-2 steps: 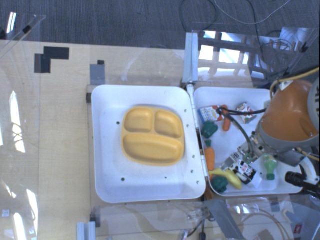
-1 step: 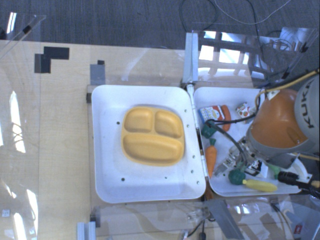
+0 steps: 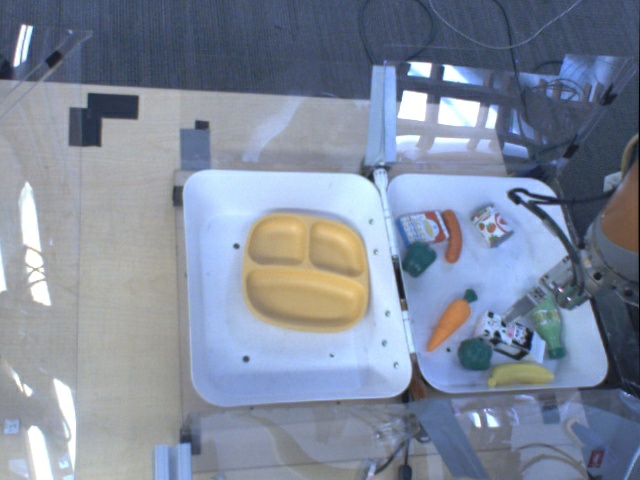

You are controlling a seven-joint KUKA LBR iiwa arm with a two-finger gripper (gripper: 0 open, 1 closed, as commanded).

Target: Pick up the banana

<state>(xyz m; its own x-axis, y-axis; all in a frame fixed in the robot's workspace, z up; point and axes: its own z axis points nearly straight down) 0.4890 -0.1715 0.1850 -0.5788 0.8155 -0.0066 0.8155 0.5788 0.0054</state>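
Observation:
The yellow banana [image 3: 520, 374] lies flat at the front edge of the right bin [image 3: 520, 258], just in front of a black-and-white carton [image 3: 508, 334]. My gripper [image 3: 545, 301] reaches in from the right and hovers above a green bottle [image 3: 549, 330], a short way behind and to the right of the banana. It is not touching the banana.
The right bin also holds a carrot [image 3: 449, 323], a dark green vegetable [image 3: 475, 354], a green pepper [image 3: 419, 259], a sausage [image 3: 453, 236] and two small cartons [image 3: 422, 227] [image 3: 492, 225]. A yellow divided plate [image 3: 305, 271] sits in the left bin [image 3: 215, 298].

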